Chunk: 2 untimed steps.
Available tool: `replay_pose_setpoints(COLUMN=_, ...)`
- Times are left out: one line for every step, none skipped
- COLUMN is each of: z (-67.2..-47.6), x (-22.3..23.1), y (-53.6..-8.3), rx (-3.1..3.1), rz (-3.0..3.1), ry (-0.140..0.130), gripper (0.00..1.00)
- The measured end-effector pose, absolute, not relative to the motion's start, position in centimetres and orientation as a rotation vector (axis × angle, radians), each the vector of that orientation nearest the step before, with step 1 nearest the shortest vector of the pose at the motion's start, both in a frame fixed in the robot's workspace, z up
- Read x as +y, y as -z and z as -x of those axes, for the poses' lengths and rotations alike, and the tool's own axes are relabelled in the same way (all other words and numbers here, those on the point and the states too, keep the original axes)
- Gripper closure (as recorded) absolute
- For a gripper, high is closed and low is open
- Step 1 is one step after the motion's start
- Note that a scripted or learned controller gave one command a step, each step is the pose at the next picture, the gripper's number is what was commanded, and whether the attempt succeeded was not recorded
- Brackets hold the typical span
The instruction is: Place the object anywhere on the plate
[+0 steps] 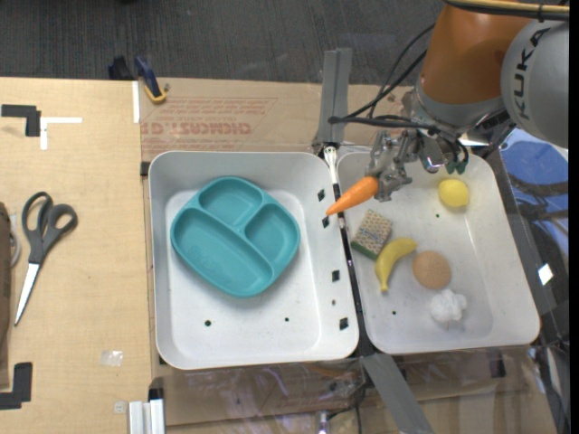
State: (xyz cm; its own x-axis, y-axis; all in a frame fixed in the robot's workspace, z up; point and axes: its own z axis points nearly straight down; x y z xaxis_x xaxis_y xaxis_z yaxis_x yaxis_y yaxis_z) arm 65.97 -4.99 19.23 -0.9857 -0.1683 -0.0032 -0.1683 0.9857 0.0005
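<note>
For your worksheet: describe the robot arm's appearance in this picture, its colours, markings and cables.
The arm is grey with a broad orange band and dark KUKA lettering. Black cables trail to its wrist, where a metallic gripper carries the jaws.

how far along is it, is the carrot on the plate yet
Not yet. Done so far: the carrot looks lifted, held at its thick end by the gripper, its tip over the divide between the two bins. In hand: carrying it toward the left bin. Left to do: move it over the teal plate and release. The lemon, banana and sponge sit in the right bin.
</note>
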Motion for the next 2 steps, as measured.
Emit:
replay_pose_setpoints(z=-62.11, x=1.62, y=-19.25, rx=3.119, rz=0.348, ry=-0.001, gripper=1.00)
replay_pose_setpoints(z=-62.11, x=1.59, y=-19.25, rx=3.119, rz=0.347, ry=-0.001, gripper=0.00)
